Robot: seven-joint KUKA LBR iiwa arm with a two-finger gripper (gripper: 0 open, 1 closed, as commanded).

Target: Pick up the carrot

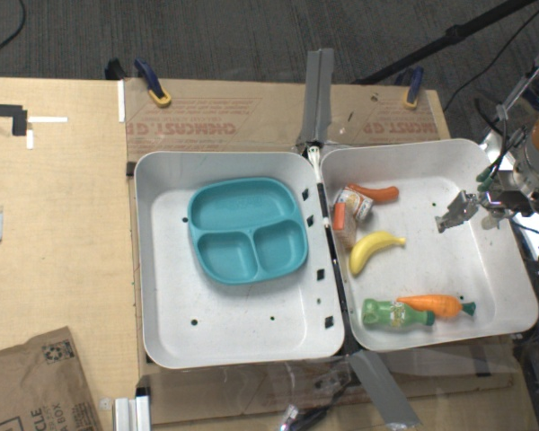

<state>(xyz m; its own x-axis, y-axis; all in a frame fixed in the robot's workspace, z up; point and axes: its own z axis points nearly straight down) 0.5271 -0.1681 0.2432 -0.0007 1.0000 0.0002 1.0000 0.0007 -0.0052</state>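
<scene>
Hovering over the right white bin (512, 268) near its right wall, the two-finger gripper (455, 212) carries nothing; how it is set is unclear. The orange plastic carrot (434, 305) lies at the bin's front edge, touching a green plastic bottle (391, 314). This looks like the approach step: next, travel toward the front and descend over the carrot, clear of the bottle.

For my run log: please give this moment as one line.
gripper: over right bin, holds nothing | carrot: lying by green bottle, untouched | phase: approach
</scene>
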